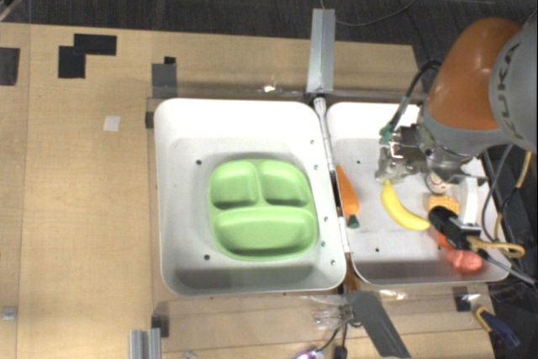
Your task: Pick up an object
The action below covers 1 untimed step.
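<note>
1. The gripper (395,162) hangs over the far middle part of the right bin (361,130), with the grey arm and its orange band reaching in from the right.
2. Its jaws are seen from above and partly masked by the wrist, so I cannot tell how far open they are. Nothing can be seen held in them.
3. A yellow banana (402,211) lies on the bin floor just near of the gripper. Its far tip lies close under the gripper, and it curves toward the near right.
4. An orange carrot (346,192) lies along the left wall of the same bin, to the left of the gripper and apart from it.
5. A reddish item (463,260) sits in the near right corner.
6. The left bin (185,147) holds a green divided plate (261,206).
</note>
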Motion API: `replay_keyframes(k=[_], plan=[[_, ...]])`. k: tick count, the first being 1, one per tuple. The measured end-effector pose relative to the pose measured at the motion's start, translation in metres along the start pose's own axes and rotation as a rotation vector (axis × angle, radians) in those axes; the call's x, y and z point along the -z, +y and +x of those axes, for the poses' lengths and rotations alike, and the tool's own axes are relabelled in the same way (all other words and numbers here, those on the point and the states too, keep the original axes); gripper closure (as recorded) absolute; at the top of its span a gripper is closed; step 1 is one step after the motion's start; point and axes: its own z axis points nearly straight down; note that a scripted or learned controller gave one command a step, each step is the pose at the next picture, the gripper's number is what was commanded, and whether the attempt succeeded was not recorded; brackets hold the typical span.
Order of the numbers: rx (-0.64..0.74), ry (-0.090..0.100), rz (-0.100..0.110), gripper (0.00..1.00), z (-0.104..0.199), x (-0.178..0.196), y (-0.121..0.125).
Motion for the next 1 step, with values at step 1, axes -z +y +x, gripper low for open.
replay_keyframes(k=[1], plan=[[0.175,-0.001,0.002,1.0,0.0192,-0.0116,0.046]])
